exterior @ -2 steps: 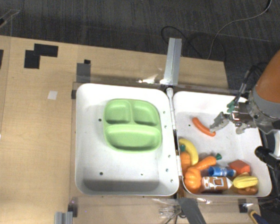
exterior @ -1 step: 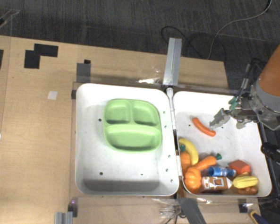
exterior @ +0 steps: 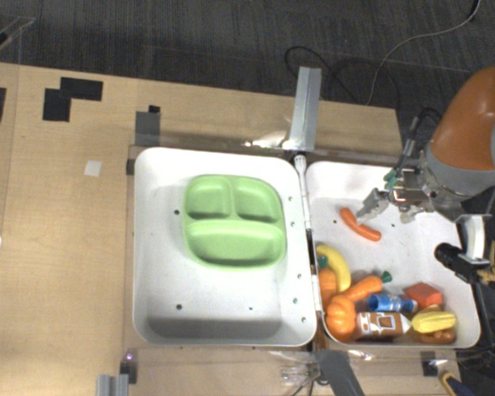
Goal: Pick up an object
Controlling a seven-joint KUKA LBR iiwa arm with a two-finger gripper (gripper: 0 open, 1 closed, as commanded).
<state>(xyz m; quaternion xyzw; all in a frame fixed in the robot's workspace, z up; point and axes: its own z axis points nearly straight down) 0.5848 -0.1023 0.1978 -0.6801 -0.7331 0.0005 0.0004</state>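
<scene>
Here, the bench [exterior: 54,223] carries 2 white bins side by side. The left bin [exterior: 152,254] holds a green divided plate [exterior: 232,219] with 3 compartments, lying flat near the bin's middle. The right bin [exterior: 411,253] holds the toys. A red sausage [exterior: 360,224] lies alone on the bin floor toward 10 o'clock, tilted, well apart from the pile. The pile sits along the 6 o'clock wall: a banana [exterior: 335,264] at its 11 o'clock end, an orange carrot [exterior: 361,287] just beside it, a small pumpkin [exterior: 340,312] below, a brown bottle [exterior: 382,324] lying on its side, a blue bottle [exterior: 389,304] above that, a red block [exterior: 424,293] and a yellow piece [exterior: 433,321] at the 3 o'clock end.

The arm [exterior: 478,123] comes in from 3 o'clock. Its gripper [exterior: 389,202] hangs over the right bin's 12 o'clock part, fingers spread apart and holding nothing, the left fingertip [exterior: 370,208] just beside the sausage's upper end; whether it touches I cannot tell.
</scene>
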